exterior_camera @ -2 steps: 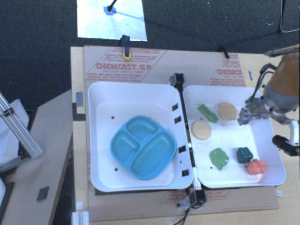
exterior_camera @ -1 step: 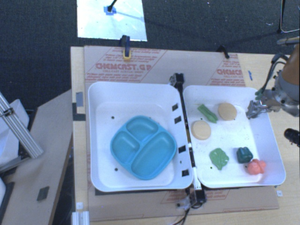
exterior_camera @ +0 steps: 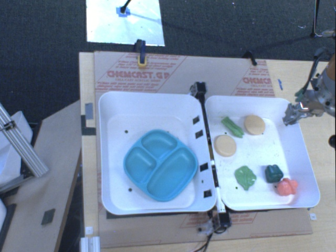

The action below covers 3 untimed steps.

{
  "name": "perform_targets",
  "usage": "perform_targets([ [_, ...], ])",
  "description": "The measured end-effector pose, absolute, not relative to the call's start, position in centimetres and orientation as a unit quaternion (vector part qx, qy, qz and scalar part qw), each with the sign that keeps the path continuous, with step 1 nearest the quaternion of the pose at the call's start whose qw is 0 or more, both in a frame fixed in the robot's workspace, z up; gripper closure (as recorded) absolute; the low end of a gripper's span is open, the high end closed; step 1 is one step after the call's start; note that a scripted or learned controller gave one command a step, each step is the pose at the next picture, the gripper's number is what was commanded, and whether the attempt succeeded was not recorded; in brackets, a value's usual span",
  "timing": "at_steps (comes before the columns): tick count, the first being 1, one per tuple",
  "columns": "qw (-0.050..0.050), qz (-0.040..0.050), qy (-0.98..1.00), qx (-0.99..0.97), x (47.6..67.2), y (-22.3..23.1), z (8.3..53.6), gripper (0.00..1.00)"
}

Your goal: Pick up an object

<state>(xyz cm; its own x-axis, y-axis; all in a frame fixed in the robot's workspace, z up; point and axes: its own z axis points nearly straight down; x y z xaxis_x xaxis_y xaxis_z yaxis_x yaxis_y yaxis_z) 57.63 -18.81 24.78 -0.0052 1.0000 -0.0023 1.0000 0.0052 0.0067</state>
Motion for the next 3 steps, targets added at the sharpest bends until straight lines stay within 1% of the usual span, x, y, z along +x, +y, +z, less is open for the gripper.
perform_targets([
  [1,0.001,0.001,0.71,0.704,58.2,-13.4,23.5,1.0],
  [2,0.0,0.0015,0.711,0.704,59.5,-7.7,22.9,1.0],
  [3,0.0,0.0013,0.711,0.704,60.0,-2.5,23.9,1.0],
])
